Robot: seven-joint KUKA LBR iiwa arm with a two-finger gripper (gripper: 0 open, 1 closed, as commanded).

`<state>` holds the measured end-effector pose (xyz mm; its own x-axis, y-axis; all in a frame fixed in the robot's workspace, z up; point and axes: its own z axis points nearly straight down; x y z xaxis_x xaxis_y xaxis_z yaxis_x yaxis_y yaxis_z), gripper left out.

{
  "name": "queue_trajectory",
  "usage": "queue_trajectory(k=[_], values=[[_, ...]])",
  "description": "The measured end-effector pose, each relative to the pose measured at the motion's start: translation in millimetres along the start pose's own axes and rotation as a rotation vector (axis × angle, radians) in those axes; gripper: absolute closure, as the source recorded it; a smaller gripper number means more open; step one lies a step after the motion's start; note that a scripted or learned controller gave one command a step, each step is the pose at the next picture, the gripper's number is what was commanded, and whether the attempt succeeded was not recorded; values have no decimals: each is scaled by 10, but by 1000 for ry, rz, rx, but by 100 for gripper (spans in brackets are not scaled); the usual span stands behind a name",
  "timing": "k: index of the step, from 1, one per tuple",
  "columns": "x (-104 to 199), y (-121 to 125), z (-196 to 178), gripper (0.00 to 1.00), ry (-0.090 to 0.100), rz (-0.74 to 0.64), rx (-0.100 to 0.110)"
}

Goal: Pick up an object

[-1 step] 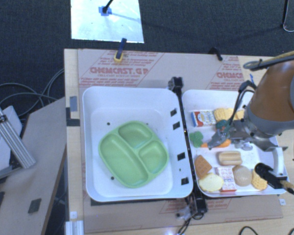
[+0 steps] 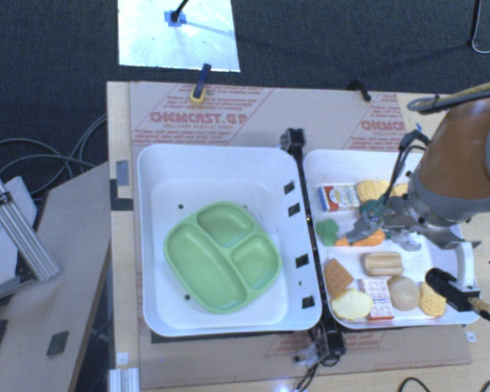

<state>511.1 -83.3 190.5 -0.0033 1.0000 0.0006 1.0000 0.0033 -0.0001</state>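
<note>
The right white bin (image 2: 314,166) holds several toy foods. My gripper (image 2: 366,225) is low over the bin's middle left, the grey and orange arm reaching in from the right. Its tip sits right at an orange carrot-like piece (image 2: 376,238), with a green broccoli-like piece (image 2: 327,230) just to its left. The view does not show whether anything is between its tips. A red-and-white carton (image 2: 336,196) and a yellow waffle (image 2: 371,190) lie behind the gripper. A tan bread roll (image 2: 382,263) lies just in front of it.
The left bin (image 2: 159,170) holds a green divided plate (image 2: 221,256). Along the right bin's front lie a brown toast slice (image 2: 337,276), a yellow round piece (image 2: 351,305), a red-and-white packet (image 2: 379,298), a beige ball (image 2: 404,292) and a yellow cookie (image 2: 432,300). Black clips (image 2: 297,211) line the divider between the bins.
</note>
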Motion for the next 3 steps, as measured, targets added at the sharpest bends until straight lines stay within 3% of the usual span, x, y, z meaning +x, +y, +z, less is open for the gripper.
queue_trajectory(k=[2, 3], values=[[-7, -83, 928, 0, 0, 4, -4], [-1, -47, 1004, 0, 3, 2, -6]])
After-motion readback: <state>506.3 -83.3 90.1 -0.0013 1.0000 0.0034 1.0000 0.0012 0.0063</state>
